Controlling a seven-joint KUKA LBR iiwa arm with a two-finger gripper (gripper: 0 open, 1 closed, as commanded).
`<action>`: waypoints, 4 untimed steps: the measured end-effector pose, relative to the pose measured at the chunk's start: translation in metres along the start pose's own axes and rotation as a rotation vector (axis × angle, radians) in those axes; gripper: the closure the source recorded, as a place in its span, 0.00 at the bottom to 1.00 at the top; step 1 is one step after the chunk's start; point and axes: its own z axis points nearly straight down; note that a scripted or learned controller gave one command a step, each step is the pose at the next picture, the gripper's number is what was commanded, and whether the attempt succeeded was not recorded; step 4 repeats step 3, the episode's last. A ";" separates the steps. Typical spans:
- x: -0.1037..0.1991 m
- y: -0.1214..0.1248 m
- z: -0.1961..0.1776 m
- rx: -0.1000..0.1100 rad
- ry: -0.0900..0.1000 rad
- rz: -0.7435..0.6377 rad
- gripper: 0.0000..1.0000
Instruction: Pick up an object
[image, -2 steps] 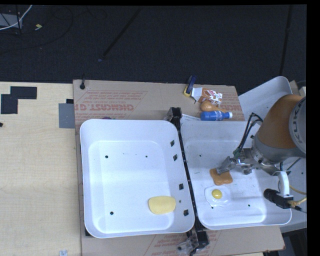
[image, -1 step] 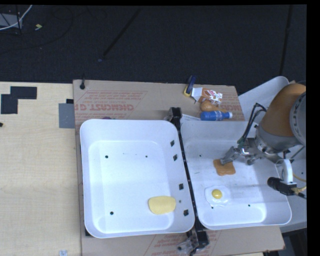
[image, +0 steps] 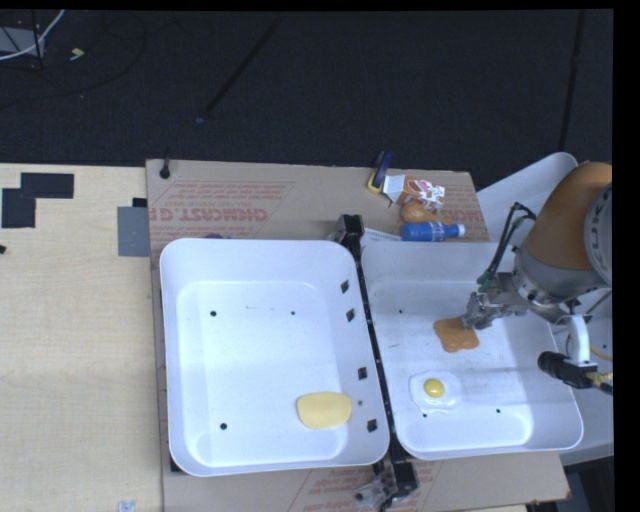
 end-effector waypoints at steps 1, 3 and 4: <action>-0.013 -0.096 -0.066 0.006 -0.003 0.006 1.00; 0.034 -0.093 -0.323 -0.012 -0.006 -0.003 1.00; 0.034 -0.093 -0.323 -0.012 -0.006 -0.003 1.00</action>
